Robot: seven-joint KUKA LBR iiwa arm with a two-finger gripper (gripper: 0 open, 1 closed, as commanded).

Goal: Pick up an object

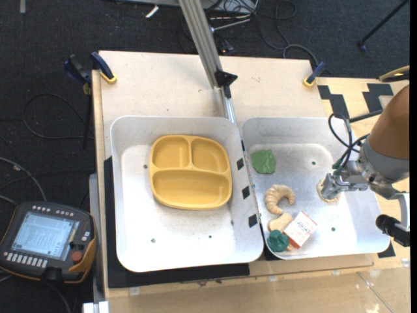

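You see a yellow plate (191, 172) in the left bin (130, 233). The right bin (365, 237) holds a green lump (264, 161), a tan curl (280, 197) and a little box (301, 229). The gripper (330, 189) hangs inside it, fingers hard to tell.

A grey arm (391, 158) is seen, capped by a broad orange band (397, 126) above the wrist. Black cables (342, 135) are looped alongside it — the gripper (330, 189) is built of pale metal, small and blocky.
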